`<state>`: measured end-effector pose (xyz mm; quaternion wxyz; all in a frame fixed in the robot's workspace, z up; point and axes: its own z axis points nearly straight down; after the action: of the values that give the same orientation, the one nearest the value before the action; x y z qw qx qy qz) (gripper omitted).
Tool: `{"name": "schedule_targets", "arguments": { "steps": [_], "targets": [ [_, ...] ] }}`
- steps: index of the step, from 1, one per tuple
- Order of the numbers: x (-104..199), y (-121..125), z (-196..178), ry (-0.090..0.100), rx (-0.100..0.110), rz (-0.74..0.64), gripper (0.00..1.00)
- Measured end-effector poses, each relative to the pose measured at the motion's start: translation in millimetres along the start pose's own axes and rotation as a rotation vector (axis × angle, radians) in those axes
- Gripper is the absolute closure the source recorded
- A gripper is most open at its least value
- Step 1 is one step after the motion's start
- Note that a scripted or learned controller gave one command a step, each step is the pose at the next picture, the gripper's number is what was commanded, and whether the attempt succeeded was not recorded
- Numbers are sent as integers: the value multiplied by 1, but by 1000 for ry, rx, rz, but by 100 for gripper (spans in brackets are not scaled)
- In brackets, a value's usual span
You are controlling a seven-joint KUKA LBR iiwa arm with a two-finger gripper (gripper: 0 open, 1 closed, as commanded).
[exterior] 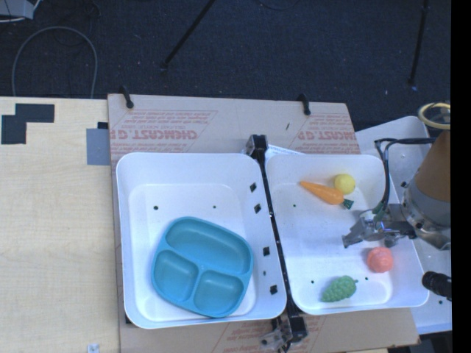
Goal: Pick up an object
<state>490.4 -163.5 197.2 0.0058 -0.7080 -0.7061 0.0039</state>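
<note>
Green grapes [339, 289] lie lowest in the right bin [309, 300]; the claw [355, 237] hangs just above the red fruit [380, 259], seemingly spread and empty, perhaps lining up.

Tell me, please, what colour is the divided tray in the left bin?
Light blue; the divided tray shows plainly in the camera view.

The setting is probably a robotics lab: a counter [51, 219] carries two white bins [140, 175] on a clamped cardboard sheet [221, 127], with loose cables [55, 39] on dark carpet [294, 43] behind and toy food [322, 191] as test objects.
</note>
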Motion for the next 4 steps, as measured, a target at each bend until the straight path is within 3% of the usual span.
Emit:
{"name": "schedule_targets", "arguments": {
  "steps": [1,3,4],
  "targets": [
    [0,3,-5,-3,-12,-2,0],
    [-3,-6,108,2,-5,-3,0],
    [-5,-5,95,0,-8,3,100]
  ]
}}
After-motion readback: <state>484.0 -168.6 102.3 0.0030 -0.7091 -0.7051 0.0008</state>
